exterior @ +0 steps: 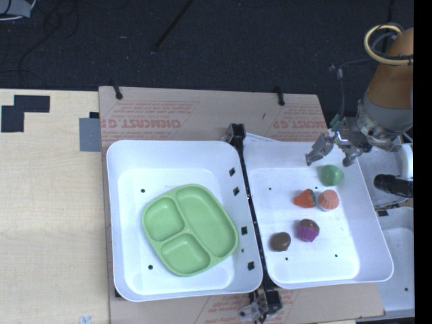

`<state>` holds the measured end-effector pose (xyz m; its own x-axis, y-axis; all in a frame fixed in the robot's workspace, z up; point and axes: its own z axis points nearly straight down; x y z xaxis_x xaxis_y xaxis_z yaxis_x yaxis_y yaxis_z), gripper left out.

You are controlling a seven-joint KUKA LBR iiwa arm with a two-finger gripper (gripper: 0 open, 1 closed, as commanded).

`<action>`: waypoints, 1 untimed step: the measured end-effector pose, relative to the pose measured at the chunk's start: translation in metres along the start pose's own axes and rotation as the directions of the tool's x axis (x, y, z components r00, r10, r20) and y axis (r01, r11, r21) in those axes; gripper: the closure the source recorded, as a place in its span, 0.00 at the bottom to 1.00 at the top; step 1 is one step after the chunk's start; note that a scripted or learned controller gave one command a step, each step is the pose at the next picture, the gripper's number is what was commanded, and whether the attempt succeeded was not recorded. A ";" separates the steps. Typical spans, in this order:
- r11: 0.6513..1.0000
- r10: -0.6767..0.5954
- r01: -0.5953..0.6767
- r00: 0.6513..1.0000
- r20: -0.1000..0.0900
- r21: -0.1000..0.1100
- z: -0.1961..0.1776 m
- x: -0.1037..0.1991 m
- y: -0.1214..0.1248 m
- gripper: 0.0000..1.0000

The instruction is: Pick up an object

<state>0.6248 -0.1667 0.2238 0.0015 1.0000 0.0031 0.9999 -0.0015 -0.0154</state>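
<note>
On the table's right bin (351,262), the pincer (333,151) hangs spread just above a green ball (331,175), likely light, smooth, best pinched across its middle.

dark carpet floor (202,32) behind a pale wooden bench (47,214).

We see a pale wooden bench (47,208) carrying a brown cardboard sheet with red printed lettering (202,113), and on that sheet two shallow white plastic bins sit side by side, touching. The left bin (128,160) and the right bin (364,262) meet at a line of black clips (244,208) along their shared edge.
</note>
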 end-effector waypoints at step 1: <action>1.000 -0.002 0.002 1.000 0.002 -0.013 -0.008 0.000 0.002 0.00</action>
<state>0.6274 -0.1668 0.2317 -0.0003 1.0000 0.0008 1.0000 0.0003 -0.0028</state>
